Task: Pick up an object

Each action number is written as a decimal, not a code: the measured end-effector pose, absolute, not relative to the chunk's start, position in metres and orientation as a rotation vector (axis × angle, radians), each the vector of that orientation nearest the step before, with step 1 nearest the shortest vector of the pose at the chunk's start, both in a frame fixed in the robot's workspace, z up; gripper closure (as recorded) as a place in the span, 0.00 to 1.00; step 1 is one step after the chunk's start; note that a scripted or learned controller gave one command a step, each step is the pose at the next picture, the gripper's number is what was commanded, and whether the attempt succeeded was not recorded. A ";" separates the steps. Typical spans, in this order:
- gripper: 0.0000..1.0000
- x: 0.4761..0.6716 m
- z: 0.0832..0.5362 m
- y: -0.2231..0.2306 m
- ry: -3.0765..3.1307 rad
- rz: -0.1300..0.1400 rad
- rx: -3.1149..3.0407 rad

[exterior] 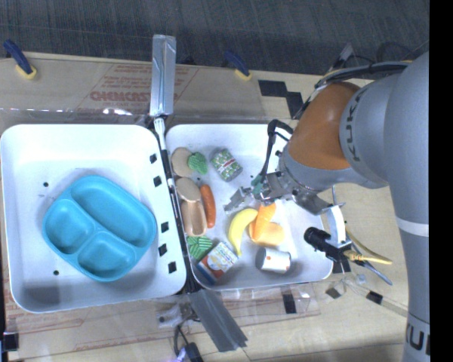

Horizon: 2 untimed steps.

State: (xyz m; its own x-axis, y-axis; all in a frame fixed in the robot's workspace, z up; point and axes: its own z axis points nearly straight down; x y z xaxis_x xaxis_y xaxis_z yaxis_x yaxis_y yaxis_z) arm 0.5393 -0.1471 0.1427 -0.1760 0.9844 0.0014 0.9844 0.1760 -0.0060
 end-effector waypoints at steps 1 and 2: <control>0.00 0.522 0.092 -0.159 -2.355 0.001 -2.077; 1.00 0.522 0.102 -0.160 -2.360 0.002 -2.072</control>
